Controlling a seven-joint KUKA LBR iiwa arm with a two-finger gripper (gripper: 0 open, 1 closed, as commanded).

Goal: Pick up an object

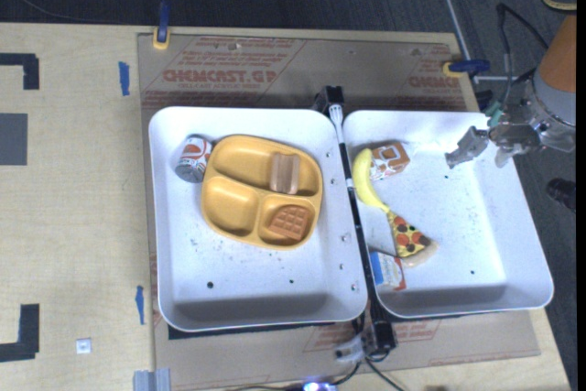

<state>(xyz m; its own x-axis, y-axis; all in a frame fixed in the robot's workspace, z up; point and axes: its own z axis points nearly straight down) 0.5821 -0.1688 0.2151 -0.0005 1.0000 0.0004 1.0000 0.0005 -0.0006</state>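
Note:
My gripper [482,149] hangs over the far right part of the right bin [476,243], its two fingers spread apart with nothing between them. In that bin's left half lie a yellow banana [363,180], a small orange and white box [391,158], a toy pizza slice [408,238] and a blue and white packet [386,272]. All of these lie well to the left of the gripper. The left bin [256,284] holds a yellow divided plate [224,197] with a brown sausage piece [284,171] and a waffle [289,222] in its compartments.
A small can [192,157] lies on its side in the left bin's far left corner, touching the plate. A black divider [348,197] runs between the bins. Blue clamps [469,66] sit on the board behind them. Bare white floor lies under the gripper.

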